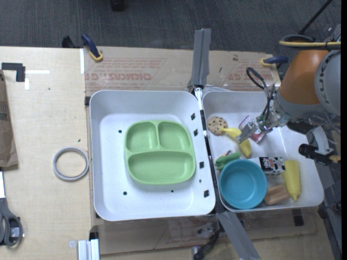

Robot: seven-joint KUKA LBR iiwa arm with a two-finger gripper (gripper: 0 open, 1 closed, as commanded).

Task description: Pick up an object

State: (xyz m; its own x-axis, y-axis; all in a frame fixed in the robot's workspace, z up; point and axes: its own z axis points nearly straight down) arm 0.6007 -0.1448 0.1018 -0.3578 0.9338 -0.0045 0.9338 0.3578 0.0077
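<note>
Camera view, near to far. Right bin [313, 199] front: blue bowl [243, 183], sausage [276, 195], corn cob [292, 180], small printed carton [272, 164], green pepper [227, 158]. Middle: banana [239, 140], gripper [252, 130] low over it, fingers slightly apart straddling banana's upper end, contact uncertain. Beyond: cookie [217, 125]. Left bin [100, 161] holds green divided plate [160, 152]. Judgement: approach done, banana not yet lifted; closing and raising remain.

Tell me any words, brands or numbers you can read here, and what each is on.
Cardboard sheet under the bins: red printed lettering, upside down and too blurred to read.
Grey arm: part of large lettering at the picture's edge, cut off, unreadable.
Small black-and-white packet: markings too small to read.
</note>
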